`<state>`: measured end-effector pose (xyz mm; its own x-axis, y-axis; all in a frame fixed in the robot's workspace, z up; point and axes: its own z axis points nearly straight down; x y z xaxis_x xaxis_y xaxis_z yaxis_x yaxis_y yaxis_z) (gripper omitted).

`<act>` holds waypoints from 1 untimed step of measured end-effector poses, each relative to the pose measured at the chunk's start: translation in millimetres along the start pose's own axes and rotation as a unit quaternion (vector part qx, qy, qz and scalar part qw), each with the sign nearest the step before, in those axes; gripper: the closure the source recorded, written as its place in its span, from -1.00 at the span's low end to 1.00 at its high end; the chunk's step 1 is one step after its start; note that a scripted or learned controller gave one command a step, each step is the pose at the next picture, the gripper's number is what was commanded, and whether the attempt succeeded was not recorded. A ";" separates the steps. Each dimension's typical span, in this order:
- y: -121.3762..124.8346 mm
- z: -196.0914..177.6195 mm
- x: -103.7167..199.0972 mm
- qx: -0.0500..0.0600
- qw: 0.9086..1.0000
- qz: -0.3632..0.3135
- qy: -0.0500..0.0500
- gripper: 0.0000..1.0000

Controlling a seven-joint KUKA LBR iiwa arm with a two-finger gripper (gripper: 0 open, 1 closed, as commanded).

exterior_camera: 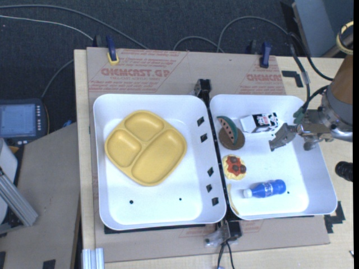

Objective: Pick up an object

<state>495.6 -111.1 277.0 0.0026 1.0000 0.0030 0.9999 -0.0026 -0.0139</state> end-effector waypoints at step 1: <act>1.9 -5.9 0.4 -0.006 1.000 -0.001 -0.001 -1.00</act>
<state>497.6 -110.8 282.9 -0.0003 1.0000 0.0013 1.0000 0.0003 -0.0012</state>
